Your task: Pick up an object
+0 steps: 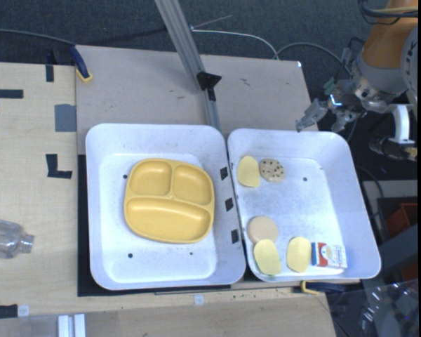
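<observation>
The right bin [337, 188] holds several small items. A pale yellow oval [248, 171] and a speckled cookie [271, 169] lie near its back left. A tan round piece [262, 227], two yellow ovals [267, 256] [299, 253] and a red, white and blue packet [329, 255] lie along its front. My gripper [325, 120] hangs above the bin's back right rim, beyond the items, with its fingers spread open and nothing between them.
A yellow divided plate [170, 200] sits in the left bin [105, 188]. A slanted metal post [182, 34] rises behind the two bins. A clear plastic bottle [3, 237] lies on the bench at far left. Cables run across the dark floor at the back.
</observation>
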You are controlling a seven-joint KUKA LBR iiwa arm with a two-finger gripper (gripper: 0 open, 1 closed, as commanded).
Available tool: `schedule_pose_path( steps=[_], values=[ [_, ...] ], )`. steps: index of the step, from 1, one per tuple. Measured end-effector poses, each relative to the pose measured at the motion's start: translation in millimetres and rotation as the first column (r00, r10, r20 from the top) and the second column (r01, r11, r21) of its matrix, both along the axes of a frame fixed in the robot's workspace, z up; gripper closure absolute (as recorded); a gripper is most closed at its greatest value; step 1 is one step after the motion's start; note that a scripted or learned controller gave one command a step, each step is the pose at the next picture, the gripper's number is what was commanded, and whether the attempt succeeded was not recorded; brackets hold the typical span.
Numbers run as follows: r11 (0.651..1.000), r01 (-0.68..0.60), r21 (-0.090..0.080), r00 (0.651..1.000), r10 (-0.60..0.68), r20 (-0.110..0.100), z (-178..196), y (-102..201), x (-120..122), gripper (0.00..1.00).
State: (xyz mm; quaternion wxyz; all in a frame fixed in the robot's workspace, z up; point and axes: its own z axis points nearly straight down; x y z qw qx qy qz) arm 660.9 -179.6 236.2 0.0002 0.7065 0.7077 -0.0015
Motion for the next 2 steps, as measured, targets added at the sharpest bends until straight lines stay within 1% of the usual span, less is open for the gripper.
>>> schedule_pose_path(
  steps=[1, 2],
  values=[
    [1.000, 0.001, 0.004, 1.000, -0.001, -0.010, -146, 20, -65, 0.00],
    [1.000, -0.004, 0.006, 1.000, 0.004, 0.002, -45, 115, -163, 0.00]
  ],
)
